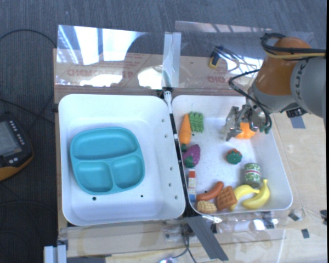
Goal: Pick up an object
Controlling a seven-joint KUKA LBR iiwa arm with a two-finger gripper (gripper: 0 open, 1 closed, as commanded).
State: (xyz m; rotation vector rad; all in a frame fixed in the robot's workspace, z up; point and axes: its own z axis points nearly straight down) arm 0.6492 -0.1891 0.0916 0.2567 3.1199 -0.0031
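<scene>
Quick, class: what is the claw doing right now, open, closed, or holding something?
Claw: low in the right bin, against a small orange toy; whether it grips the toy cannot be told.

The grey arm [310, 84] reaches in from the frame's right edge, upper right, orange band [277, 73] bulging above the wrist. It angles down and leftward, gripper [237, 126] low at right of centre, metal fingers [231, 129] pointing lower left.

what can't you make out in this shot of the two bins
- Gripper: its metal parts overlap an orange object in the camera view, so whether that object is held cannot be told.
- Orange object: partly covered by the gripper, too small to identify.
- Small can: label too small to read.
- Arm: cut off by the right edge.
</scene>
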